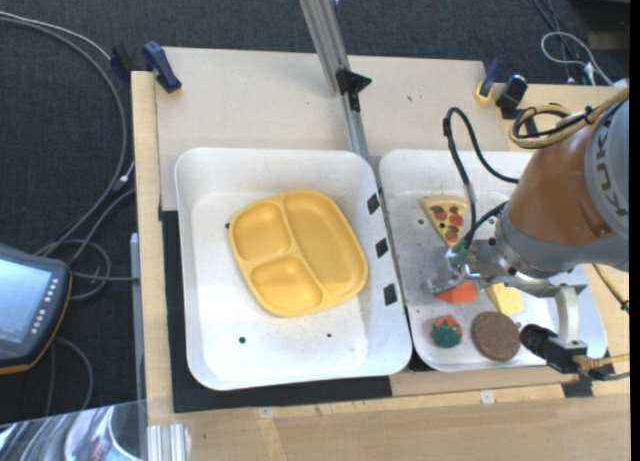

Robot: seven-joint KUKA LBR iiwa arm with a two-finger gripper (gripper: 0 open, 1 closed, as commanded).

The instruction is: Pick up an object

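Gripper [458,271] sits low over the orange piece [460,293] in the right bin [400,249]; finger state cannot be told. Recommend centring before closing, clear of the pizza slice [446,217].

A pale wooden bench [250,99] stands on dark carpet [60,119], black cables [70,229] trailing far from the pincer; a metal pole [320,9] rises behind.

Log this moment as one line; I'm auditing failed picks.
arm: over right bin | gripper: low, at orange piece | hold: unconfirmed | nearby: pizza slice, brown disc | left bin: yellow tray
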